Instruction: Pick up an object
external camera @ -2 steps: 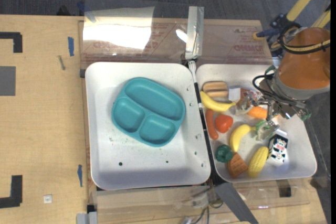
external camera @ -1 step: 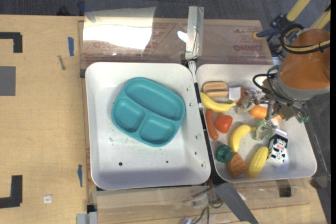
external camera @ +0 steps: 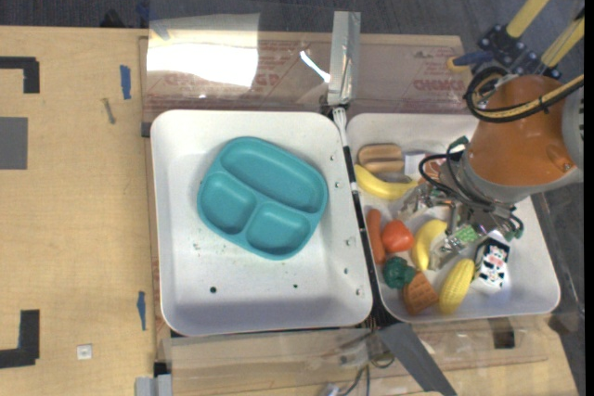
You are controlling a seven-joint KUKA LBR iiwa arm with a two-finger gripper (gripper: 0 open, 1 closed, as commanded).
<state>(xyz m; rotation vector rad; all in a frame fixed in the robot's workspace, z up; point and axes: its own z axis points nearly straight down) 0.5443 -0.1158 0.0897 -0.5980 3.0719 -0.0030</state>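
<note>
The gripper [external camera: 461,235] is hovering low over toy food in the right bin [external camera: 543,287], among a lemon [external camera: 428,241], a corn cob [external camera: 457,284] and a tomato [external camera: 397,236]. Whether its jaws are parted cannot be told. The lemon is probably light, rigid and smooth, best pinched across its narrow middle.

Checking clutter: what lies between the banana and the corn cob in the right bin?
In the camera view, a yellow lemon-like piece lies between banana and corn cob.
</note>
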